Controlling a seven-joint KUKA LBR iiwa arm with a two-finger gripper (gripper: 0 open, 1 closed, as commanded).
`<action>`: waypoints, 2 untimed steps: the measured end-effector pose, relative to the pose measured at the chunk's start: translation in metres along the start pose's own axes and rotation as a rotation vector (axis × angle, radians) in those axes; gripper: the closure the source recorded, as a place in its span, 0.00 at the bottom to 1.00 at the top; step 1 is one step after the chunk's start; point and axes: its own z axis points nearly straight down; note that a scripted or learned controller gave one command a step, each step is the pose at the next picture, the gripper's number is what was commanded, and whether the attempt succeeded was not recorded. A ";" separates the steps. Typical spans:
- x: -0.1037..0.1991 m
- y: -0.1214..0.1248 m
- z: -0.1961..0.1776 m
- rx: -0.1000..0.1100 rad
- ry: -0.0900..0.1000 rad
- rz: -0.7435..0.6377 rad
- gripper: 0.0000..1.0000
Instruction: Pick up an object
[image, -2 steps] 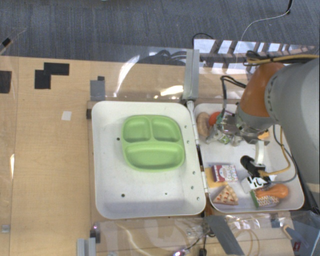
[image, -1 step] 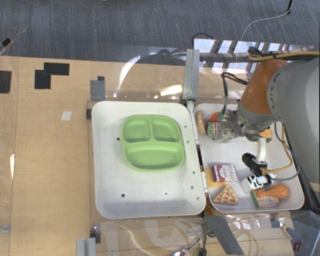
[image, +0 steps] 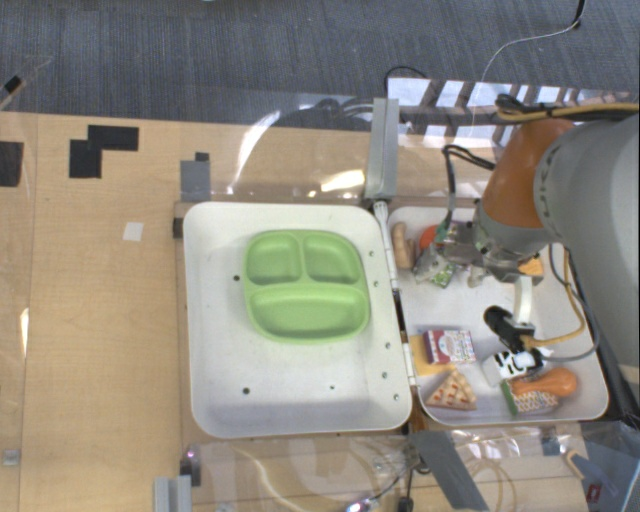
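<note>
Currently, the end effector (image: 441, 260) is hanging low over the rear left part of the right bin (image: 475, 300), with the grey arm and its orange band reaching in from the right above it. Whether it is open or closed cannot be told from this slant, nor whether it is gripping anything. A small green piece (image: 440, 276) is showing right at its lower end, and a red item (image: 428, 238) is peeking out just behind it. Just to the left, a tan cylinder (image: 402, 245) is lying along the bin's left wall.

Further toward the front of the same bin, a red and white box (image: 450, 346) is lying flat, with a yellow wedge (image: 424, 366) touching its lower left corner. A pizza slice (image: 452, 391) is sitting just in front of the box, near the front rim. Over in the front right corner, an orange carrot-like piece (image: 548, 381) is resting beside a green and red speckled item (image: 530, 402).

In the left bin (image: 215, 380), well apart from the end effector, a green divided plate (image: 305, 285) is lying near the middle. Both bins are sitting side by side on the wood-toned tabletop (image: 90, 300), which is carrying a few black marks (image: 100, 150) at its far left.
</note>
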 end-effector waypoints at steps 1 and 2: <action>0.036 0.022 -0.099 0.011 0.000 -0.193 0.00; 0.021 0.020 -0.088 0.014 0.000 -0.111 0.00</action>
